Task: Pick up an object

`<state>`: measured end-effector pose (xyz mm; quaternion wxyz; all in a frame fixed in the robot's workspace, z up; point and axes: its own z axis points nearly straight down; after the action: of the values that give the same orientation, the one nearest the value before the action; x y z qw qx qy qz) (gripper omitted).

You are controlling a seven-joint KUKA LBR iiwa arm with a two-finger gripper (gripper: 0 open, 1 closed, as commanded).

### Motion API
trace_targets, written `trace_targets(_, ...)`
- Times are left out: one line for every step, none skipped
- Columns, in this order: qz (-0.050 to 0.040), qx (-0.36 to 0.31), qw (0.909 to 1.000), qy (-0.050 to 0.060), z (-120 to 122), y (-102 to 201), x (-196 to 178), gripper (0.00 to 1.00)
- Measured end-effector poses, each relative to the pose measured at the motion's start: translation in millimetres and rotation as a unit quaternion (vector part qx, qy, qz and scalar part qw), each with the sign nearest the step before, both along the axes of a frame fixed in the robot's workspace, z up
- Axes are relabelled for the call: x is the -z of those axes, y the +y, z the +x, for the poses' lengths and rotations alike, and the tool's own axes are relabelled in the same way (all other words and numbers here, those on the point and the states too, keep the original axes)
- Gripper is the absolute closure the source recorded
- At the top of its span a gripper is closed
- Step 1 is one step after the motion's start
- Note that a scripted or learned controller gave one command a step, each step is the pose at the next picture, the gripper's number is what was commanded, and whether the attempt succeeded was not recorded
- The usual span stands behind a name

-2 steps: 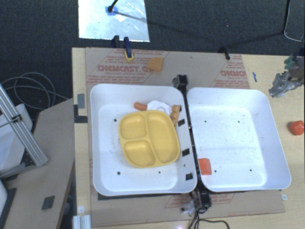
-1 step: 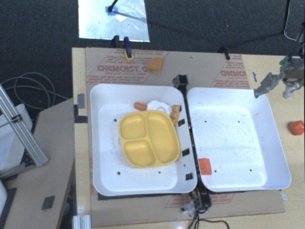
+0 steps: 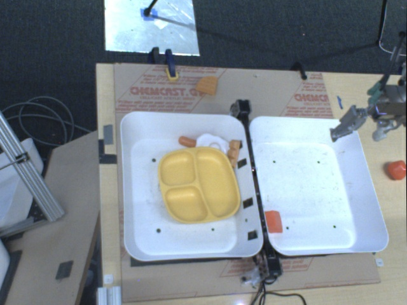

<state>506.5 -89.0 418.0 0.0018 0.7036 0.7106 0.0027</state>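
Observation:
A yellow divided plate (image 3: 198, 185) lies in the left bin (image 3: 137, 170). Behind it rest an orange sausage-like piece (image 3: 187, 142), a white cup-like object (image 3: 212, 143) and a small tan block (image 3: 234, 149). An orange-red block (image 3: 273, 221) sits in the near left corner of the right bin (image 3: 356, 234). My gripper (image 3: 346, 124) hangs at the right bin's far right corner, well away from every object. Nothing shows between its fingers.
A tan sponge-like piece (image 3: 206, 85) lies on the cardboard behind the left bin. A red object (image 3: 395, 169) sits on the bench right of the right bin. Black clips run along the seam between the bins (image 3: 249, 170).

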Motion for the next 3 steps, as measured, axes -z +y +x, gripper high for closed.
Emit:
trace_targets(0.0002, -0.001, 1.0000, 0.002, -20, 99, 3, 0.00)
trace_targets(-0.0009, 0.006, 1.0000, 0.003, -20, 63, 58, 0.00)
trace_targets(-0.0006, 0.002, 1.0000, 0.001, -19, 105, 50, 0.00)
